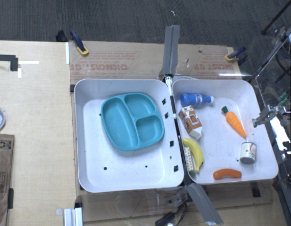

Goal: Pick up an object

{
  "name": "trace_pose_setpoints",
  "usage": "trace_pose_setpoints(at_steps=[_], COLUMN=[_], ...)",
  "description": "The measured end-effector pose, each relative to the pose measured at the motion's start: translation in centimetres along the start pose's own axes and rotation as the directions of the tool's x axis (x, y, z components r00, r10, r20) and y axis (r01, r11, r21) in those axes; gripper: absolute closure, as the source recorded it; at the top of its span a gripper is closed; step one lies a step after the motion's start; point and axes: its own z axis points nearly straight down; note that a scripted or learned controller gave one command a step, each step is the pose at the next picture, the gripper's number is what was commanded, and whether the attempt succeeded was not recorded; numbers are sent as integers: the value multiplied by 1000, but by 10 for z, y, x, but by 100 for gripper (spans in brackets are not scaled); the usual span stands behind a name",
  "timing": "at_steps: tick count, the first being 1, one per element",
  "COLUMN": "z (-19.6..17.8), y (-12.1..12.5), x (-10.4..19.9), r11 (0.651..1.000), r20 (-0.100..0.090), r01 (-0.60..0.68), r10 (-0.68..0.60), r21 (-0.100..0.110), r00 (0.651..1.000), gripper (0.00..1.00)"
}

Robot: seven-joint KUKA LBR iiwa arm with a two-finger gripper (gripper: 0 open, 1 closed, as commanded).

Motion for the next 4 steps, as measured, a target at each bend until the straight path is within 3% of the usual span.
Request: trace_pose_setpoints(at_steps=[1, 2, 3, 4], z=[30, -28, 123, 191], y=[14, 26, 84, 101], x=[-8, 22, 62, 14], r11=[994, 988, 983, 992], r20=[-1, 1, 0, 1], r01=[-110, -155, 183, 124], r10=[110, 155, -183, -124], r21=[1, -1, 0, -1], r00=[994, 988, 983, 992], gripper=[0, 0, 0, 0])
